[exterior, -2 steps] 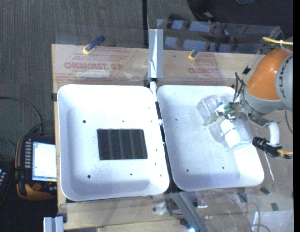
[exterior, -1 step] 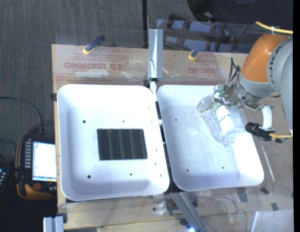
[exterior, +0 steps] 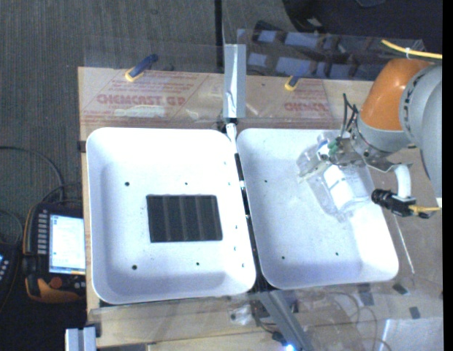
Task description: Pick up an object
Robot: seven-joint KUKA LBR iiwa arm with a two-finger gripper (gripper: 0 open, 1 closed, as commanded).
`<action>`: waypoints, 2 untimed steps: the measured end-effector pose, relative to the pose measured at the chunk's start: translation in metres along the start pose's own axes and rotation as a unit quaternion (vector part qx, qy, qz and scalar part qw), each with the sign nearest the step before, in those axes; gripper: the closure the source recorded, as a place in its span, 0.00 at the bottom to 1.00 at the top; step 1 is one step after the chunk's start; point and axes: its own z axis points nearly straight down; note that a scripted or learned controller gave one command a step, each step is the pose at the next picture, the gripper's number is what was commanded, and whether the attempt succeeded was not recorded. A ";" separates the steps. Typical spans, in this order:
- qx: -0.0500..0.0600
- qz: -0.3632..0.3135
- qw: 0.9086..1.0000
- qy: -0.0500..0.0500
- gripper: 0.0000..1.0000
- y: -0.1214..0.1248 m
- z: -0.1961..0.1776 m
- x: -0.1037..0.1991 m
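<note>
Hand [exterior: 323,154] lowered over the right bin [exterior: 285,218]
A dark ribbed rectangular object [exterior: 184,217] is seen lying flat in the left bin [exterior: 109,159], well apart from the hand; whether the hand is clenched cannot be told.

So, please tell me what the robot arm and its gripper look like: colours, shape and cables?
The arm is rounded and grey, with an orange band above the wrist. Thin dark cables run by the wrist, and a yellow cable crosses above the arm. The gripper looks pale and partly see-through, with a small green spot near its base. A black part with a yellow tip sticks out beside it.
</note>
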 end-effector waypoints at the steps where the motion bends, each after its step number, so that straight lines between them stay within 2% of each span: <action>1: -0.017 -0.030 0.999 -0.005 0.00 -0.006 0.003 -0.009; 2: -0.022 -0.080 0.997 -0.005 0.00 -0.027 0.003 -0.014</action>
